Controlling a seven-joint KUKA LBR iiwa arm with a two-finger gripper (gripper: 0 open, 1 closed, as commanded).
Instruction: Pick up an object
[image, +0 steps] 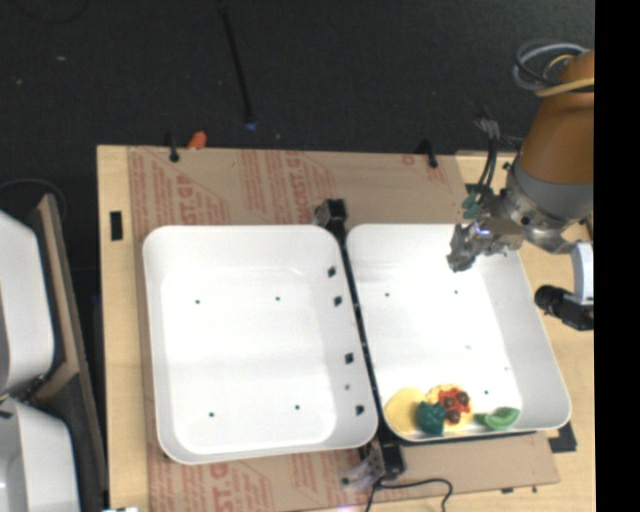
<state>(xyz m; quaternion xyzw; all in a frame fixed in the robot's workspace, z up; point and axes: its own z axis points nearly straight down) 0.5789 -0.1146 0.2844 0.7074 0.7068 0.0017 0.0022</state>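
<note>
Hanging over the right bin (520, 330) toward its 1 o'clock corner, the gripper (462, 257) carries nothing I can see; a cluster of small toys (452, 408) lies at 6 o'clock, well apart.

We see the arm (556, 140) enter from the right side of the view, its orange band sitting above a grey wrist section. The wrist tilts down and to the left, carrying the gripper (462, 256) over the far right part of the right bin (520, 330), near that bin's back wall. The gripper is dark and small in the view, pointing downward toward the bin floor, with cables running along the wrist beside it.
</note>
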